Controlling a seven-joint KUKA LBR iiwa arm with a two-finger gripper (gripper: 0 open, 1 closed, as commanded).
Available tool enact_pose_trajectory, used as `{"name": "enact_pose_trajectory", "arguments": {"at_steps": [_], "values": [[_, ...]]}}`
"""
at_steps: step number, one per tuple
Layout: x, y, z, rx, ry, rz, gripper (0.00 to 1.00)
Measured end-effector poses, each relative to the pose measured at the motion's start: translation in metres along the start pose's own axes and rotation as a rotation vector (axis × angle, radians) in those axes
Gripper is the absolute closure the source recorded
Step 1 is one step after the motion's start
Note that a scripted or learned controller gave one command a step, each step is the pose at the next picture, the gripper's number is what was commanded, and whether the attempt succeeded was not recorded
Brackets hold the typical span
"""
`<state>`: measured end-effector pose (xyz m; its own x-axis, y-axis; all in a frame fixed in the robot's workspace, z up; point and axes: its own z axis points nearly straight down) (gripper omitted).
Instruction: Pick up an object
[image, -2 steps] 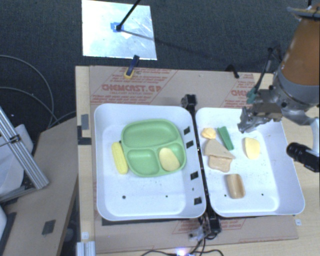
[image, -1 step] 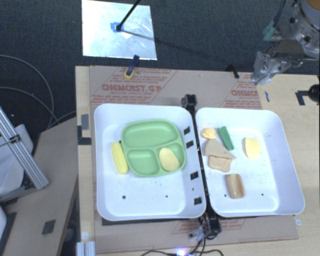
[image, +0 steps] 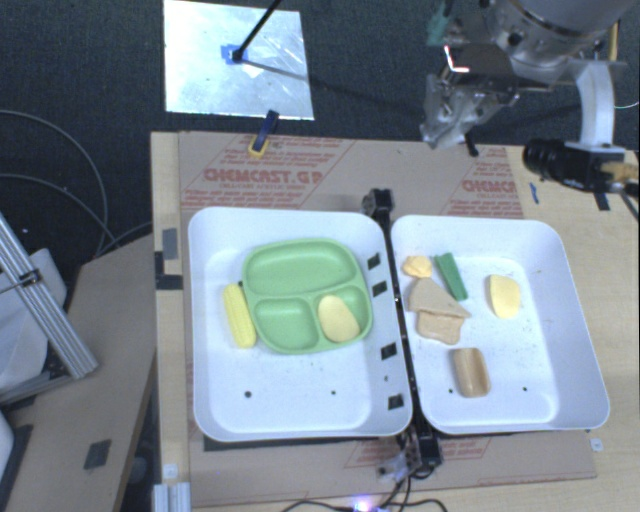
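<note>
Evenly, brightly lit from above; white bins (image: 300, 420) slightly overexposed, faint shadows inside their walls. Glare on the foil sheet (image: 238, 60) behind them. Soft, grainy throughout.

The gripper (image: 452, 125) hangs over the desk (image: 330, 165), behind both bins. Directly before it sits the right bin (image: 560, 300), containing six food pieces clustered just beside one another. Before it and to the left sits the left bin (image: 215, 300), touching the right bin. It contains a divided plate (image: 300, 275); one food piece (image: 339, 318) lies in a plate compartment, another (image: 238, 314) just left of the plate.
</note>
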<state>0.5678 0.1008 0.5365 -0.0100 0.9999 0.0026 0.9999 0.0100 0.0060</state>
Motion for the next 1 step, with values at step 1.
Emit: {"name": "enact_pose_trajectory", "arguments": {"at_steps": [1], "values": [[0.1223,0.0326,0.0026,0.002,0.002,-0.004,1.00]]}}
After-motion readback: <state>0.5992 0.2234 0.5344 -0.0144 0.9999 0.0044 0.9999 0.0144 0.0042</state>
